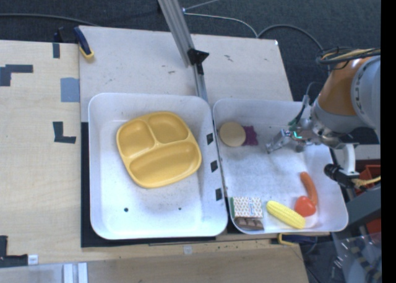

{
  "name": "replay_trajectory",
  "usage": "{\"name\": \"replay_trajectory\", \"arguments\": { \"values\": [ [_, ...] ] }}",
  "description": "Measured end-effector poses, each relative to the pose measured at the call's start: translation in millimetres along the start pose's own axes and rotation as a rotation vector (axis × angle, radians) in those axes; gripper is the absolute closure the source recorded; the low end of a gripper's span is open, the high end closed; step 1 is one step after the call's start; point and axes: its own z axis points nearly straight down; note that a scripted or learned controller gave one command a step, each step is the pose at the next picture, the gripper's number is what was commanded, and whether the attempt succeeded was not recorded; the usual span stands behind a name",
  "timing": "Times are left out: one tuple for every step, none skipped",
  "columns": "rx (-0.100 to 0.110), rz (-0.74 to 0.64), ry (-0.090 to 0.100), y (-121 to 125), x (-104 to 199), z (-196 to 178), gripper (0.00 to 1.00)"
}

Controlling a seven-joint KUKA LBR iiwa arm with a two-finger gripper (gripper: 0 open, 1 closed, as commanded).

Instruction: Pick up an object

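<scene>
Grey metal end effector (276, 143) over right shallow white bin (277, 109), grip state impossible to tell, near round tan wooden disc (232, 134)

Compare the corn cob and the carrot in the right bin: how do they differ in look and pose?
The corn cob is yellow and bumpy; the carrot is orange and smooth. The corn cob looks thicker, the carrot slimmer. The corn cob lies slanted along the right bin's near rim, while the carrot lies closer to upright in the view, by the right wall. Both are elongated toy foods lying flat, apart from the gripper.
</scene>
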Motion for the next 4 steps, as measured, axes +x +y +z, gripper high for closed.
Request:
{"name": "replay_trajectory", "arguments": {
  "values": [
    [0.000, 0.000, 0.000, 0.0, 0.1, 0.0, 0.00],
    [0.000, 0.000, 0.000, 0.0, 0.0, 0.0, 0.00],
    [0.000, 0.000, 0.000, 0.0, 0.0, 0.0, 0.00],
    [0.000, 0.000, 0.000, 0.0, 0.0, 0.0, 0.00]
  ]
}}
